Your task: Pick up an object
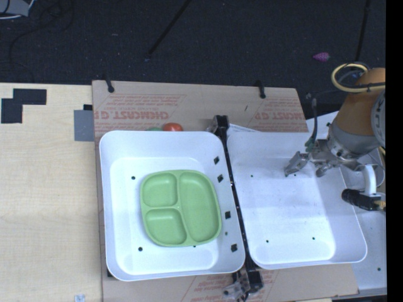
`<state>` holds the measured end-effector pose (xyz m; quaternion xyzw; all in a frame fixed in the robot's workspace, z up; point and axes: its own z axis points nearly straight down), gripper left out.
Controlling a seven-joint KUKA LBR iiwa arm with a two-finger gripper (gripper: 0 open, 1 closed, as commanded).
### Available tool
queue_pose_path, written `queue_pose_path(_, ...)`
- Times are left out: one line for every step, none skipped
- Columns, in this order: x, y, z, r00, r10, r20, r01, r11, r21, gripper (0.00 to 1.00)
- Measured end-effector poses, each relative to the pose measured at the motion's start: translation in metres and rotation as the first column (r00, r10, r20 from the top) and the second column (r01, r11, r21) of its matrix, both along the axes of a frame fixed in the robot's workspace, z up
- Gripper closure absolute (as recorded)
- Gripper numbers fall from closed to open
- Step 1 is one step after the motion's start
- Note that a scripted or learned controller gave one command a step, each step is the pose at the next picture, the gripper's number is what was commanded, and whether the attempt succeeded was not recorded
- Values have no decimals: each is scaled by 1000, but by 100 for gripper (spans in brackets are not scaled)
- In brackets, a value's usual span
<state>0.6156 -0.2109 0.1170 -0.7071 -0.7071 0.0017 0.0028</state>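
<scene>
Hovering with spread, empty fingers, the gripper (303,164) is seen well right of the green plate (180,207).

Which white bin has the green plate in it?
The left bin holds the green plate, which has three sections. The right bin is the one the robot's hand hovers over, with no plate in it.

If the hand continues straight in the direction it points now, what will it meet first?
The hand points left and slightly down over the right bin. Probably it would meet that bin's bare white floor first; if it passes higher, the black divider between the bins. Depth is unclear.
</scene>
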Motion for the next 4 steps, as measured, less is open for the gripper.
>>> queue_pose_path(1,0,13,1000,0,4,0,1000,-1,100)
queue_pose_path(12,3,66,1000,2,9,-2,1000,-3,100)
queue_pose_path(13,6,110,1000,2,10,-2,1000,-3,100)
queue_pose_path(14,5,163,1000,2,10,-2,1000,-3,100)
